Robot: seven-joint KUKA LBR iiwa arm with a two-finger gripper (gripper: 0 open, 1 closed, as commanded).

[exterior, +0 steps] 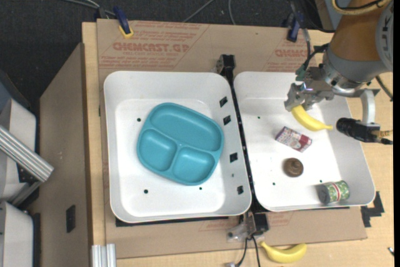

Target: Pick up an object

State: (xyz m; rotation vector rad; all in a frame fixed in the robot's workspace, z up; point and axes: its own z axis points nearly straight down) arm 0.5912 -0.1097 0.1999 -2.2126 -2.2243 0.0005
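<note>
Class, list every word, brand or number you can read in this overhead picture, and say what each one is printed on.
"CHEMCAST GP", red print on the brown board behind the left bin.
More red print on the same board behind the right bin: partly hidden, unreadable.
Label on the small packet: too small to read.
Label on the green can: too blurred to read.

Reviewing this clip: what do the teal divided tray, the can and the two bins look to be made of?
Teal divided tray: probably moulded plastic, matte, with one even colour and soft rounded ridges between compartments. Can: likely metal under a green printed label, with a greyish end; too small to be sure. Bins: seemingly thin formed white plastic, slightly glossy, with rounded corners and a raised rim.
</note>
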